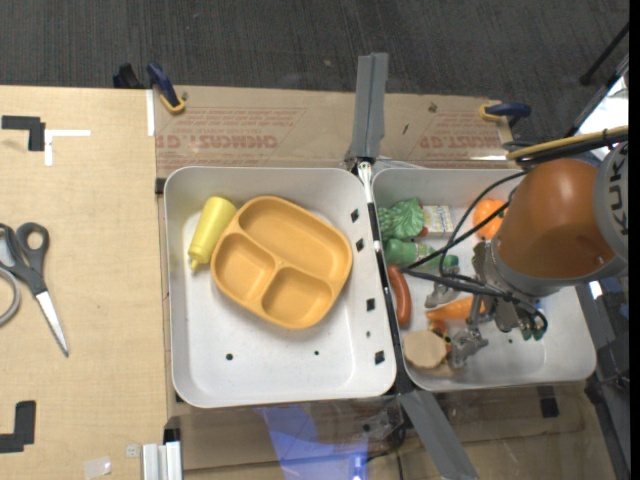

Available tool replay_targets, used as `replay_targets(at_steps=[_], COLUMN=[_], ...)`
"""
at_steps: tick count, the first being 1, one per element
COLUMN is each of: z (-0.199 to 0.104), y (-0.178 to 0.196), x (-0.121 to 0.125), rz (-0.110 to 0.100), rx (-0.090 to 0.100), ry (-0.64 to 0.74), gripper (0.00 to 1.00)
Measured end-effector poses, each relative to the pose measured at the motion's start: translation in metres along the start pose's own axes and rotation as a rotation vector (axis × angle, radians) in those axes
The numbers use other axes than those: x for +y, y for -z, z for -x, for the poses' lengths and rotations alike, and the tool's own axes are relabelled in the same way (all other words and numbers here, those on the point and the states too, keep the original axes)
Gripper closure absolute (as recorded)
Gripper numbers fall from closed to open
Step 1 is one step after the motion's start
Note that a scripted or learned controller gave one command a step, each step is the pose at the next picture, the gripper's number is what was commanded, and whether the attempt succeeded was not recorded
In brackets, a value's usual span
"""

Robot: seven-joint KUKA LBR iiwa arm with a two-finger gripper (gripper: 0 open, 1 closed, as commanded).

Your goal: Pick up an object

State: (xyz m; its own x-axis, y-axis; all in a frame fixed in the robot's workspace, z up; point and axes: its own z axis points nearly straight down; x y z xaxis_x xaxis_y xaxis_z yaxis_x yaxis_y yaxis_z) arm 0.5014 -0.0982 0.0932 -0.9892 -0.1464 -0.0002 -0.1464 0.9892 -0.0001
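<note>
Orange-banded wrist sits highest, over right bin (pixel 560 368) | gripper (pixel 468 346) low among packed toy food, beside tan round piece (pixel 428 350) | jaws: cannot tell, cabling hides them | likely target there; left bin (pixel 190 348) holds yellow divided plate (pixel 280 261), yellow bottle (pixel 208 230)

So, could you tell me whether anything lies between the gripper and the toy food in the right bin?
Nothing visible does. The gripper hangs low in the right white bin, right beside the round tan bun-like piece, with an orange piece and a reddish sausage-shaped toy close by.
</note>
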Motion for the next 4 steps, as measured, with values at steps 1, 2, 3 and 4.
replay_targets(at_steps=[1, 2, 3, 4], z=[0.016, 0.079, 0.081, 0.080], y=[0.001, 0.001, 0.012, 0.012], x=[0.003, -0.007, -0.007, -0.008], rz=[-0.001, -0.001, -0.003, -0.003], rx=[-0.004, 0.000, -0.006, -0.004], ry=[-0.010, -0.017, -0.015, -0.016], gripper=[0.00, 0.00, 1.00, 0.00])
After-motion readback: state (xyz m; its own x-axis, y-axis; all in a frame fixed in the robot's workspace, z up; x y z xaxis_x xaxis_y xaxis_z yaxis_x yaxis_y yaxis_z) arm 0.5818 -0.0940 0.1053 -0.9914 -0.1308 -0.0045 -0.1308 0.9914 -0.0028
